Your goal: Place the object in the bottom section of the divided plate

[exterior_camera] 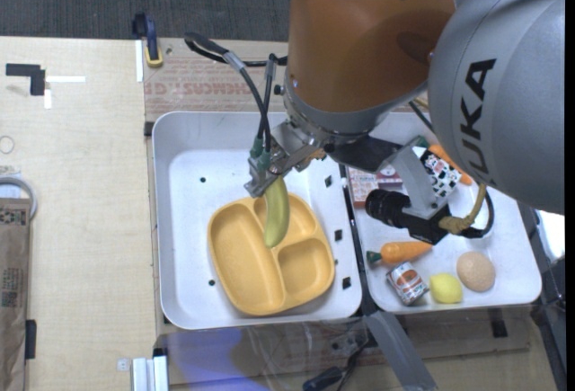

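Here's the arm [386, 30] reaching in from the far right, wrist low over the left bin [166, 227]. The gripper [267, 178] hangs just above the far edge of the yellow plate [229, 286], and the fingers are clamped on the top end of the banana [277, 217]. The banana points down and slightly toward us, yellow going green. It sits over the ridge between the plate's big left section and its small far-right section. Its lower tip is right at the plate's middle, where the dividers meet; I can't tell if it touches the surface. The near-right section lies bare just beside that tip.

The plate rests in the near half of the left bin, tilted a little to the bin's walls.

Over in the right bin [526, 277], along the near side, there's a carrot [406, 250]. A small can [409, 283] lies just near of the carrot, a lemon [446, 288] touches the can's right side, and an egg [476, 272] sits to the right of the lemon. Both bins sit on the pale wooden worktop [72, 200]
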You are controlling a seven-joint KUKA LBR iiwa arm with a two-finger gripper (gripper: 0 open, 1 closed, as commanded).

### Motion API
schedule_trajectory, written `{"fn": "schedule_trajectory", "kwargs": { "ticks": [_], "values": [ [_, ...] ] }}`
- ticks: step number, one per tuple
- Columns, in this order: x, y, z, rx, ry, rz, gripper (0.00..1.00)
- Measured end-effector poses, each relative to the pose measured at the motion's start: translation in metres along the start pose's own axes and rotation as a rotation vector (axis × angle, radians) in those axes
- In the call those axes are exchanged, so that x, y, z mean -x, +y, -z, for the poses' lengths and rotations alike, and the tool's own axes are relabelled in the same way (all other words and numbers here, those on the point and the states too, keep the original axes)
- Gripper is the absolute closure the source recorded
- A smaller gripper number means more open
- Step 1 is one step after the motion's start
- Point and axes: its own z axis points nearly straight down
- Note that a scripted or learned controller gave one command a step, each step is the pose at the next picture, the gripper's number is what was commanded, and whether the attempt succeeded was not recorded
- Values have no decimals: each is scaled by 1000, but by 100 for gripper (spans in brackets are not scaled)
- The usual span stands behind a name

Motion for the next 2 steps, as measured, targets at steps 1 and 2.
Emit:
{"fn": "schedule_trajectory", "kwargs": {
  "ticks": [1,2],
  "values": [
    [30,-11,-60,-3,0,-426,100],
    [31,-11,-53,-8,-2,-425,100]
  ]
}}
